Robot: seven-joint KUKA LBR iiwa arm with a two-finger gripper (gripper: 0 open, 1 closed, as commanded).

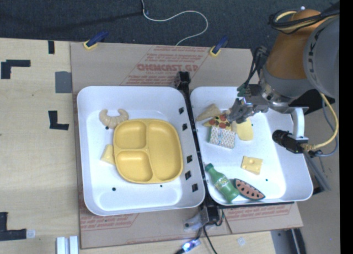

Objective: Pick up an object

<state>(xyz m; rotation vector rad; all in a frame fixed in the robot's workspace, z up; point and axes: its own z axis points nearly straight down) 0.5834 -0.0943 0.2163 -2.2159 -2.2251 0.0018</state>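
My gripper (238,113) hangs low over the right bin (287,189), near its upper middle. Its tips are right above a cluster of toy food: a pizza slice (208,113), a small patterned box (222,136) and a yellow round piece (245,131). Further down the same bin lie a cheese wedge (252,164), a green bottle (220,182) and a watermelon slice (249,189). I see nothing lifted off the bin floor.
The left bin (91,137) holds a yellow divided plate (148,150), a croissant (112,117) and a yellow wedge (107,153) half under the plate. The bins' shared wall (190,137) runs just left of the cluster. The arm (298,54) reaches in from the upper right.
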